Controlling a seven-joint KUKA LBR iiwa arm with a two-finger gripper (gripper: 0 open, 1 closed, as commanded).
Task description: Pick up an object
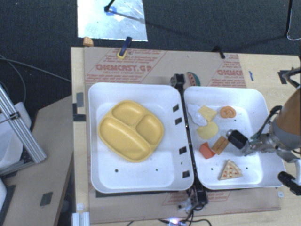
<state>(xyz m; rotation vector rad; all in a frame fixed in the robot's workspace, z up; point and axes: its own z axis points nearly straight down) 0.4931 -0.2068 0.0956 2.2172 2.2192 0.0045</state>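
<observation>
Camera view: two white bins are sitting side by side on the desk [282, 65]. The left bin [108, 168] is being taken up mostly by a yellow divided plate [131, 130]. The candidate objects are all lying in the right bin [249, 121]: a white crumpled piece [196, 114] touching a yellow wedge [207, 113], an orange spiral [228, 112] near the far wall, a pale yellow disc [208, 131] mid-bin, a red piece [207, 150] just beside a brown cracker [219, 145], and a triangular slice [230, 170] near the front wall. The arm [287, 126] is being reached in over the right bin's right side, near the brown cracker. Nothing is being seen held. Whether the jaws are apart or together cannot be told.
</observation>
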